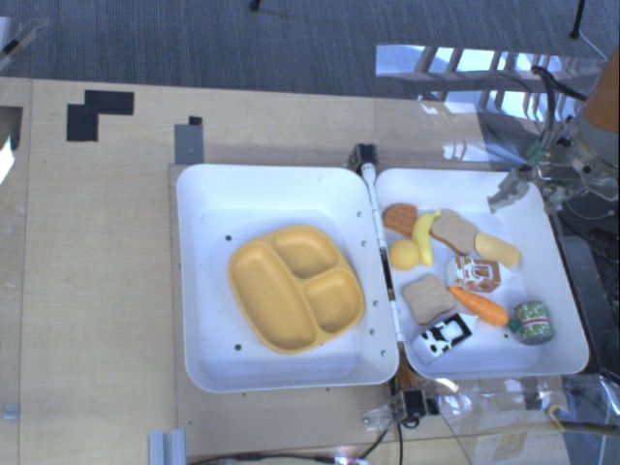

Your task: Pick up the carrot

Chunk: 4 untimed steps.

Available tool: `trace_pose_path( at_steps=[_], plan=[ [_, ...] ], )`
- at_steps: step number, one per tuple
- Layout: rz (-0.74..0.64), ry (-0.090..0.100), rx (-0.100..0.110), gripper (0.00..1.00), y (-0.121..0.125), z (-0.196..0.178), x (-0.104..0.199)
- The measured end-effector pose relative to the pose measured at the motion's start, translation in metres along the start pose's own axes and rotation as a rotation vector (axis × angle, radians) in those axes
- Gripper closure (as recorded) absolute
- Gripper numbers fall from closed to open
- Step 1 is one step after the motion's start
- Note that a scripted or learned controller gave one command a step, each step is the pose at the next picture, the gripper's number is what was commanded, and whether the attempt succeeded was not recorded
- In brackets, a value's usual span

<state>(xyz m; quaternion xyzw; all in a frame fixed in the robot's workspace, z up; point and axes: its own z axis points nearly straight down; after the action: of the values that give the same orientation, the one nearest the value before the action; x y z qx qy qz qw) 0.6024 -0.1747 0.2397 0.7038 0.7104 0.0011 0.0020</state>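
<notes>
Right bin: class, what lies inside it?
The right bin holds a carrot, banana, lemon, two bread slices, a green can and other toy foods. The bin floor beneath them is covered.

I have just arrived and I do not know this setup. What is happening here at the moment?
A robot arm reaches in from the right, and its pincer hangs over the far edge of the right bin. The carrot lies in that bin among other toy foods, between a slice of bread and a green can, and nothing touches it. The left bin holds a yellow divided tray.
</notes>
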Motion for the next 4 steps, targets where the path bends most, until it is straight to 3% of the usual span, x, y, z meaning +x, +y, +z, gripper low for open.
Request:
trace_pose_path(
  at_steps=[1, 2, 3, 4],
  plan=[
    [-0.384, -0.01, -0.026, 0.0, -0.041, 0.117, -0.003],
    [-0.52, -0.018, -0.049, 0.0, -0.078, 0.126, 0.046],
    [-0.645, -0.021, -0.055, 0.0, -0.095, 0.132, 0.005],
    [-0.366, -0.008, -0.015, 0.0, -0.109, 0.15, 0.015]
  ],
)
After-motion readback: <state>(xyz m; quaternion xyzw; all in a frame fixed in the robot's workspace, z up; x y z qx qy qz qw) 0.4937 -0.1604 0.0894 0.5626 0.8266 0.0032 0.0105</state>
